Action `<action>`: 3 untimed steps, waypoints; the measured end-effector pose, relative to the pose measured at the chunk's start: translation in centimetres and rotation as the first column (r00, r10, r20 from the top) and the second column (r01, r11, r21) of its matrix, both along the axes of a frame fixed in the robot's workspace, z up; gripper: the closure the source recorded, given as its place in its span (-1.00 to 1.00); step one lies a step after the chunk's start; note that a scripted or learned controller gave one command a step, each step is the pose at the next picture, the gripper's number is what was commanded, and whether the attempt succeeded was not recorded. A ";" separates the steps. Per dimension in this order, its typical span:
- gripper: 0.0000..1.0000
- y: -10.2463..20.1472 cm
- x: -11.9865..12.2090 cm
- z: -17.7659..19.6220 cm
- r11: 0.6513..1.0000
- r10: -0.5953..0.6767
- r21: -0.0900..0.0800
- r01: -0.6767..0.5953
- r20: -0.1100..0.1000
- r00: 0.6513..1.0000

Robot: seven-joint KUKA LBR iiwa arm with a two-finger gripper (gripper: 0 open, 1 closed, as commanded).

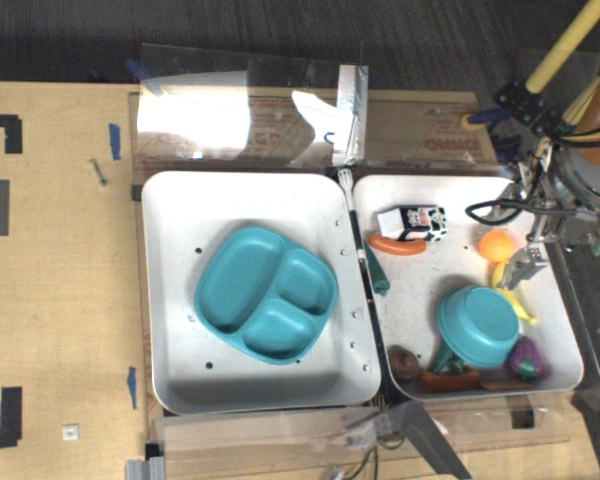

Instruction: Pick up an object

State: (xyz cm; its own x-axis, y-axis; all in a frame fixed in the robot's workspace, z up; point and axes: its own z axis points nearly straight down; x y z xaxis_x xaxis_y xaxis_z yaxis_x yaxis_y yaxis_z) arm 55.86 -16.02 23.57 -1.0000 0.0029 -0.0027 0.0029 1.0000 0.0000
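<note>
The right bin [420, 298] holds several toys. An orange ball [496, 245] lies near its right wall, with a yellow banana [520, 306] just below it. A teal bowl [477, 325] sits in the lower part, beside purple grapes [525, 358]. An orange carrot [397, 246] and a black-and-white cow carton [416, 222] lie at the upper left. My gripper [523, 266] hangs at the bin's right side, just right of the orange ball and above the banana. Nothing shows between its tips.
The left bin [170, 218] carries a teal divided plate [266, 293]. A small teal piece [378, 276] lies by the bins' shared wall. A brown toy [404, 362] and a red-orange one [452, 378] rest along the right bin's front wall. Cables [500, 208] hang by the wrist.
</note>
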 end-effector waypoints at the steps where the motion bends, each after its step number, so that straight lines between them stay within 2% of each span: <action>1: -1.00 -4.5 0.1 -10.6 0.977 0.213 -0.019 -0.212 0.030 0.977; 2: -1.00 -5.4 1.1 -11.6 0.942 0.335 -0.024 -0.334 0.026 0.942; 3: -1.00 -3.9 4.7 -14.8 0.952 0.306 -0.005 -0.306 0.009 0.952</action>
